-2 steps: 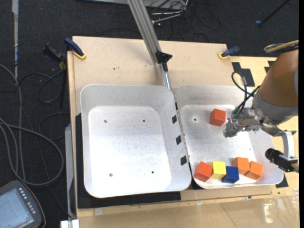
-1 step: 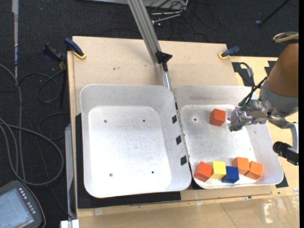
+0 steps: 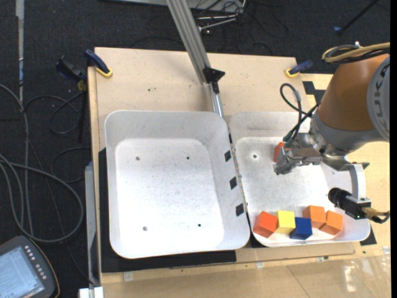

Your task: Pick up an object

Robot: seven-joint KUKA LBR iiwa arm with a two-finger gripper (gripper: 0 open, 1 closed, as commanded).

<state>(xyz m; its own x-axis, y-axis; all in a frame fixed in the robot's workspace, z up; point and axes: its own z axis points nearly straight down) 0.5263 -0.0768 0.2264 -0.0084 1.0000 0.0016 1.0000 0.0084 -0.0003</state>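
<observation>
In the right bin, blocks lie below the pincer, whose grip I cannot tell.

Bench: pale wooden board.
Clamps: blue-yellow, at 11 and 1 o'clock corners.
Metal pole: slanting from 12 o'clock.
Screen: 7 o'clock corner.

Five small blocks clustered along the near edge of the right bin: orange block, yellow block, blue block, then two more orange blocks, touching or just beside one another.
</observation>
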